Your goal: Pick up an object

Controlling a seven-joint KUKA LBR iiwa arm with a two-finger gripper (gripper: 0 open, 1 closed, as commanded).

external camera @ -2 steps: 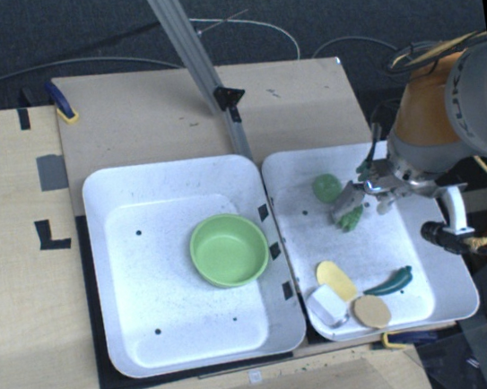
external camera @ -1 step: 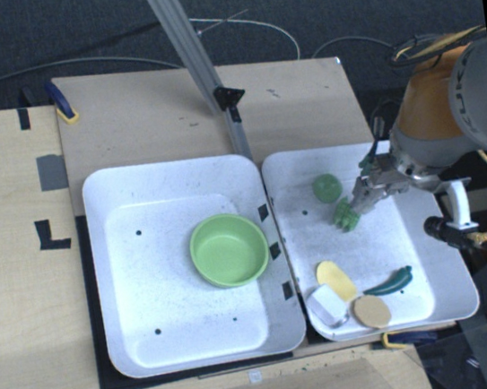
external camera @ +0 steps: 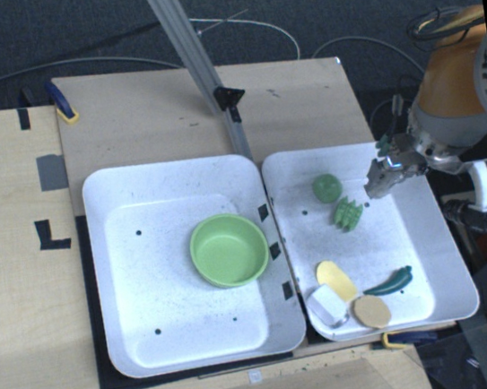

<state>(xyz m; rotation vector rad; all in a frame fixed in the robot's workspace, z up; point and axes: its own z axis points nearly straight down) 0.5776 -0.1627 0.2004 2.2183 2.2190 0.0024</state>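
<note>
The tool [external camera: 381, 179] sits at the 3 o'clock side of the scene, over the upper right part of the right bin [external camera: 431, 233], at the end of the grey arm with its orange band [external camera: 451, 67]. Whether it is wide or narrow cannot be told, since it shows as a small dark and grey mass against the white bin. Nothing can be seen held in it, and whether it touches the bin floor cannot be told.

No brand, label or readable writing shows anywhere.

The nearest things to the tool lie at its 9 o'clock and 8 o'clock: a round green ball [external camera: 326, 188], and just below that a ridged green toy [external camera: 348, 214], near the tool but apart from it. At the 6 o'clock end of the same bin lie a dark green pepper-shaped piece [external camera: 389, 282], a yellow oval piece [external camera: 334, 277], a tan round disc [external camera: 371, 311] and a pale whitish block [external camera: 327, 304]; the yellow, tan and whitish ones are bunched together and touching or nearly so.

The left bin [external camera: 125, 252] holds a light green bowl [external camera: 228, 250], upright, toward its 3 o'clock side, well apart from the tool.

A grey metal pole [external camera: 190, 47] slants down from 12 o'clock to the joint between the bins. Both bins rest on the wooden desk [external camera: 12, 224], which carries black tape marks at its 9 o'clock side
</note>
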